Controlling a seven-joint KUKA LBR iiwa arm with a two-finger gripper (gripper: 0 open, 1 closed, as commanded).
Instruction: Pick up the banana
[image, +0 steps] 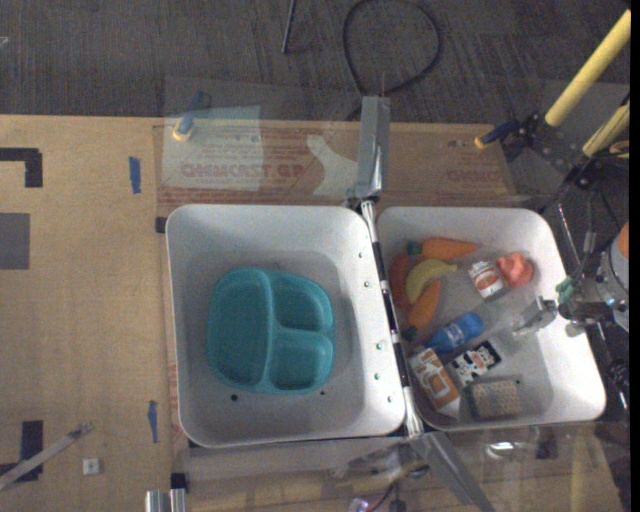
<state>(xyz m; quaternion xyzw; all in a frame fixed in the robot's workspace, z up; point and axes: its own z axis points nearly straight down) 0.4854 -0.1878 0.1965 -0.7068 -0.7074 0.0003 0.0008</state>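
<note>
The banana (430, 272) lies in the right bin (560, 395), near its upper-left corner, among 3 orange carrots (425, 305). The jaws (545, 315) hover by the bin's right wall; I cannot tell how they stand.

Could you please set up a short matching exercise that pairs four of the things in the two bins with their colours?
Things:
1. banana
2. divided tray
3. bottle
4. carrot

Colours:
A. blue
B. orange
C. yellow
D. teal

Pairs: 1-C, 2-D, 3-A, 4-B. The tray lies in the left bin; the other three lie in the right bin.
</note>
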